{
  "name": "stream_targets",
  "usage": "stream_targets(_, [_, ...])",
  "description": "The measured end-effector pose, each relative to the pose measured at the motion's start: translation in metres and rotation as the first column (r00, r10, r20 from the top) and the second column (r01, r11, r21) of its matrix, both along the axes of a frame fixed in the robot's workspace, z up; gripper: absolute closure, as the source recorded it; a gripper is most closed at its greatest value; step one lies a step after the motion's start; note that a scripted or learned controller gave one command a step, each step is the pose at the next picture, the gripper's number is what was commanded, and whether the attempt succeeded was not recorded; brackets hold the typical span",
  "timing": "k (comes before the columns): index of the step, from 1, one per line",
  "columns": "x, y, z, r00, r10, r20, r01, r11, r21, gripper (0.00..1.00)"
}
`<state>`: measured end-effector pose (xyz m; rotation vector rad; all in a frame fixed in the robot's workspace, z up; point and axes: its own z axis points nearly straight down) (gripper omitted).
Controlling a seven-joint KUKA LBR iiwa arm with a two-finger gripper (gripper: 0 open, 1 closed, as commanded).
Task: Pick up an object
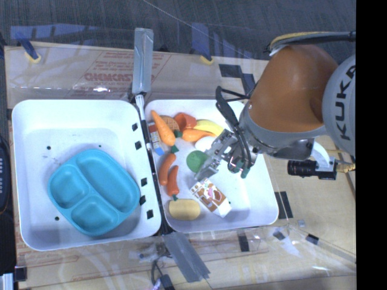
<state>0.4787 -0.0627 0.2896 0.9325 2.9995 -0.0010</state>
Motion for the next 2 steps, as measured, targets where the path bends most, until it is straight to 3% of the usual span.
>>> stream_targets(1, [-0.002,0.034,-0.097,0.949,0.316,-0.007,-0.316,0.949,0.004,1.0])
stream_targets(2, [0.009,0.043,-0.036,0.971,0.238,0.001,-0.238,0.971,0.0,1.0])
